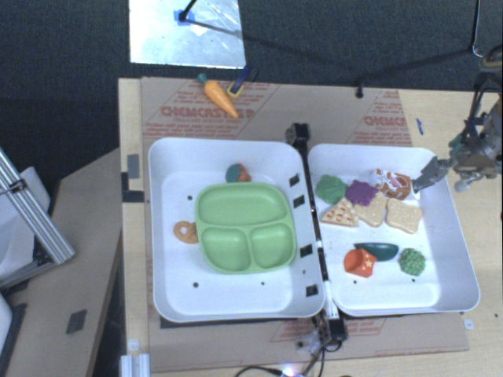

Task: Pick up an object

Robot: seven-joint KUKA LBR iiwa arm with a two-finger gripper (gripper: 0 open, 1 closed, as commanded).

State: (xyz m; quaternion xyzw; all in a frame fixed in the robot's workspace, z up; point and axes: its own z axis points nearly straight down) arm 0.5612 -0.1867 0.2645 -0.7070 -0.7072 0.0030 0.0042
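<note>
While my end effector (431, 175) hovers over the right bin's (452, 242) far right rim, grip state unclear, crowded toy food like the toast slice (404, 216) risks a glancing miss.

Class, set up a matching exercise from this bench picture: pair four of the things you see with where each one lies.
Things:
1. green three-compartment plate
2. orange toy carrot
3. red toy pepper
4. small tan pretzel

Places:
A. on the cardboard beyond the bins
B. right bin, near side
C. middle of the left bin
D. left bin, left of the plate

Pairs: 1-C, 2-A, 3-B, 4-D
</note>
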